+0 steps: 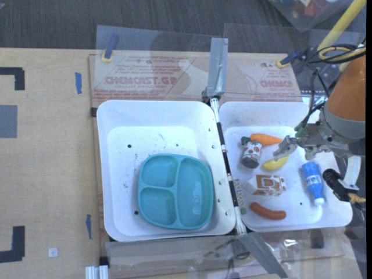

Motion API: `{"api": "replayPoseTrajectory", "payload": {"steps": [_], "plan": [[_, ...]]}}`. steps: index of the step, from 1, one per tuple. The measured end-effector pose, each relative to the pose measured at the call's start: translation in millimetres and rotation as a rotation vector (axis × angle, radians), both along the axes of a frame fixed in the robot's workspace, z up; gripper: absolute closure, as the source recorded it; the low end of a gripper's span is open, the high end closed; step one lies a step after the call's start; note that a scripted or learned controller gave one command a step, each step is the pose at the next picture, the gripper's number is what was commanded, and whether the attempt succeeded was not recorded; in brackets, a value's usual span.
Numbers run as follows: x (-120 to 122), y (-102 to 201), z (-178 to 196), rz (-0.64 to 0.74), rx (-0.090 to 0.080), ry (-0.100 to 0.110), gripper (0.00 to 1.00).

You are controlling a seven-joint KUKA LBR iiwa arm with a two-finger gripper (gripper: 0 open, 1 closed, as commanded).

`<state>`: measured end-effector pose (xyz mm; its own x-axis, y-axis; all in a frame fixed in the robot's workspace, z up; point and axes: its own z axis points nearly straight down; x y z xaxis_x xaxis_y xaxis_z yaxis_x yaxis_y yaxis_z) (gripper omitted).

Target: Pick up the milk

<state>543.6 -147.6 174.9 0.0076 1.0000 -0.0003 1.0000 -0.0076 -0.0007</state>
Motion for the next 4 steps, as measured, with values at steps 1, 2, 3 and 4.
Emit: {"api": "replayPoseTrajectory", "payload": {"steps": [1, 2, 3, 4], "plan": [[-19.8, 13.7, -70.3, 0.229, -0.001, -0.004, 0.00], [-59.7, 31.8, -85.0, 0.255, -0.007, -0.016, 0.00], [-55.7, 28.6, -73.2, 0.249, -0.014, -0.030, 1.00], [-42.7, 109.5, 9.3, 0.213, 0.000, -0.001, 1.00]]}}
